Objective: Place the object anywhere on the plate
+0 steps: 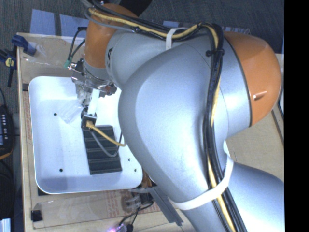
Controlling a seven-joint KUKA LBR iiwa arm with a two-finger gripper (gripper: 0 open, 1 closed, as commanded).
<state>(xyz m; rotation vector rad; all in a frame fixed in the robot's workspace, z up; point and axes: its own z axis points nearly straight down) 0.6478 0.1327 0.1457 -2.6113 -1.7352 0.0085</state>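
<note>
Where the white bin (43,129) lies at the left of the frame, its open floor carries only a few small dark specks (55,114). Just right of them, in the bin's upper part, the gripper (78,105) hangs low over the floor. Whether it is open or closed cannot be told, and nothing can be made out in its hold. Right again, the grey arm (174,120) with its orange band (96,42) covers the bin's right side and all beyond, so where the object and the plate lie cannot be told. To do this step well, I judge the hold should be made sure first. Then lift clear of the bin wall, carry across and lower gently onto the plate's flat middle.
</note>
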